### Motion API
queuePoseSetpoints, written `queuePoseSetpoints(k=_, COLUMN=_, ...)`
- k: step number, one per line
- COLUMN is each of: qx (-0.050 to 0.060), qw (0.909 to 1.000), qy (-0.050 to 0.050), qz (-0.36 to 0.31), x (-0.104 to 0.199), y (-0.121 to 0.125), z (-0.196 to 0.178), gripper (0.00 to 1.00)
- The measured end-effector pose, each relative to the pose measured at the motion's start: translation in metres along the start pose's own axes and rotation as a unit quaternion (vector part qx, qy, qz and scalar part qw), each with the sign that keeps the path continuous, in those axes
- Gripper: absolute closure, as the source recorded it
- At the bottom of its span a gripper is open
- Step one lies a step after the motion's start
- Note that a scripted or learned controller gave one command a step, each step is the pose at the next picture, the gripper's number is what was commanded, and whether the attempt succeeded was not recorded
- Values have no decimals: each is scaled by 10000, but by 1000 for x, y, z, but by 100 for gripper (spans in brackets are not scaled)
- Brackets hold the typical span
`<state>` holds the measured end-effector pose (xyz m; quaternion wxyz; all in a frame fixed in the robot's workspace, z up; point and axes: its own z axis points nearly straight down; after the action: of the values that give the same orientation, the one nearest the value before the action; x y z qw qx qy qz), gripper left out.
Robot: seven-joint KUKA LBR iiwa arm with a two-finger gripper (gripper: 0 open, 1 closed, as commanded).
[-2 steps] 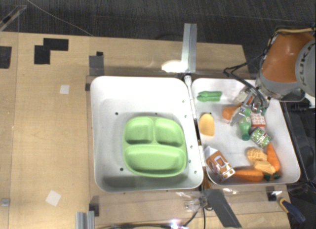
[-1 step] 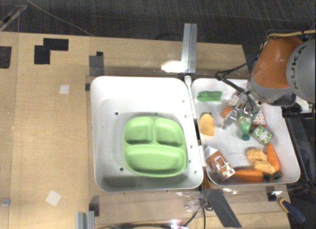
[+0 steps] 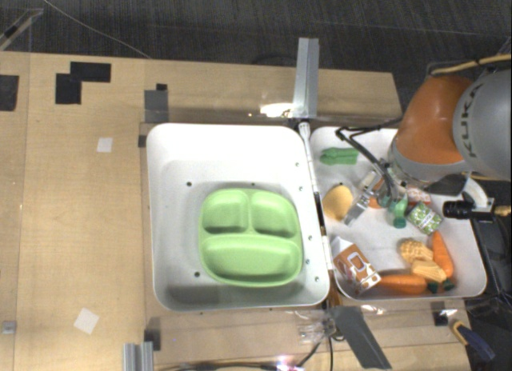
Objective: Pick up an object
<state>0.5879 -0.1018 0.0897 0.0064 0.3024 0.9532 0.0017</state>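
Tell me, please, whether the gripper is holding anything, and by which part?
It cannot be told: the gripper sits low among the items in the right bin, and its grip is unclear.

Bins white. Tray pale green. Arm grey with orange band. Carrots orange. Lemon yellow. Carton orange-brown with white pattern. Bench light wood.

Nothing readable is showing; the orange-and-white packet is perhaps bearing print, but it is appearing too blurred to read.
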Motion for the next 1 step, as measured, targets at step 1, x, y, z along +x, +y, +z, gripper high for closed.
queuePoseSetpoints(k=1, qx=-6, qw=9984, qy=-24, qz=-563, x=32, y=-3, z=-1, gripper=0)
